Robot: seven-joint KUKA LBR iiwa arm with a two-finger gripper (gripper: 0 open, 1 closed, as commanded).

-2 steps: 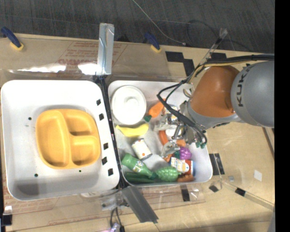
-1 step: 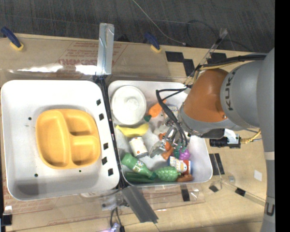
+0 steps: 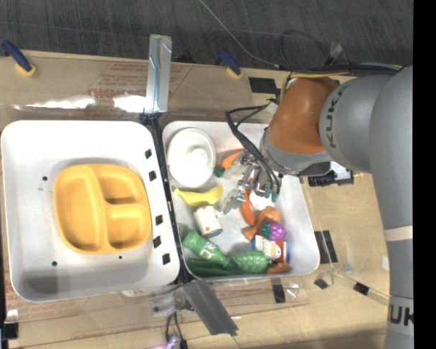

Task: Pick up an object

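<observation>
We look down on a brown bench (image 3: 203, 75) with dark floor along the top of the frame. Two white bins sit side by side. The gripper (image 3: 251, 184) hangs low in the right bin (image 3: 305, 224), centre-right of the frame, among the clutter; we cannot tell its state. The left bin (image 3: 22, 195) holds a yellow divided tray (image 3: 102, 208). The right bin holds a white bowl (image 3: 191, 155) at its upper left, a yellow banana (image 3: 200, 196), a white cup (image 3: 208, 220), green vegetables (image 3: 218, 259), purple grapes (image 3: 275, 231) and a small carton (image 3: 270, 248).
</observation>
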